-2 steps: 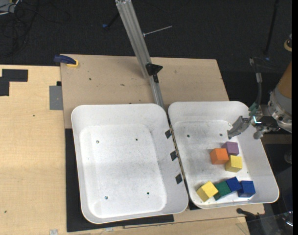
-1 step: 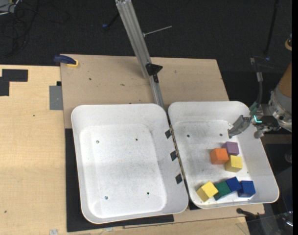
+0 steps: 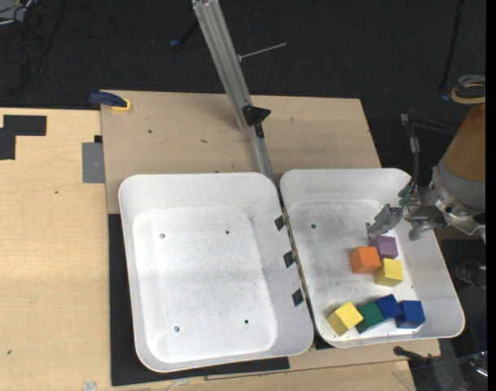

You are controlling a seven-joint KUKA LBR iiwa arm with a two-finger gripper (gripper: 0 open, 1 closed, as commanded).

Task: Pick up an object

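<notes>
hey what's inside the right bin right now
The right bin holds seven blocks: purple, orange, yellow, then a front row of yellow, green and two blue. The gripper hangs over the purple one, hiding the floor beneath.

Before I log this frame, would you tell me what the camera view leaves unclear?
- Gripper: small and blurred above the purple block; finger state and any contact unreadable.
- Arm: cut off by the right edge.
- Green block: partly hidden between the yellow block and a blue block.
</notes>
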